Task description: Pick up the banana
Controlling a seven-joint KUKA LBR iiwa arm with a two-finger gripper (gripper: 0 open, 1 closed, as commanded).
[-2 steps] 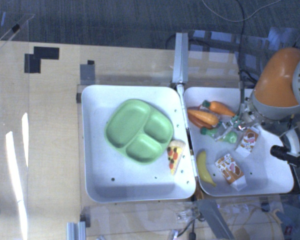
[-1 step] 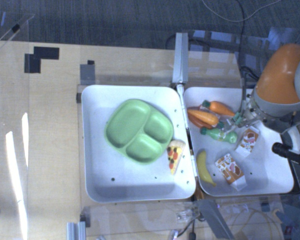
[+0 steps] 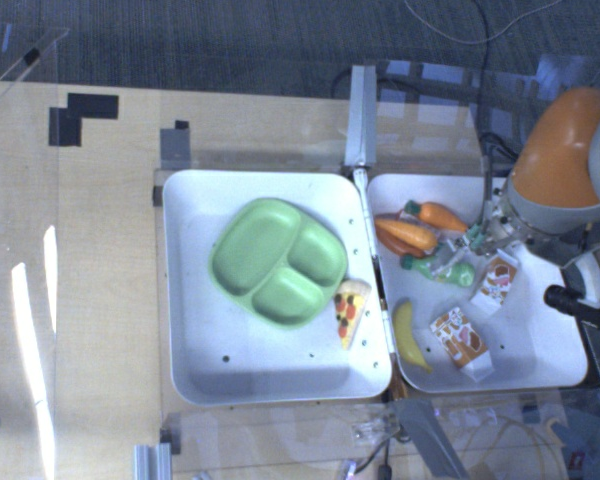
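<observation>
Lying near the right bin's (image 3: 570,368) front-left corner, the banana (image 3: 408,335) sits untouched.
Gripper (image 3: 477,238) hovers by the bin's far side, over a green bottle (image 3: 442,267); its grip state is unclear.

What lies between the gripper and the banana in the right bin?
A green bottle lies directly under the gripper. The banana rests lower, against the right bin's left wall, with bare floor above it and a small carton beside it, apart.
</observation>
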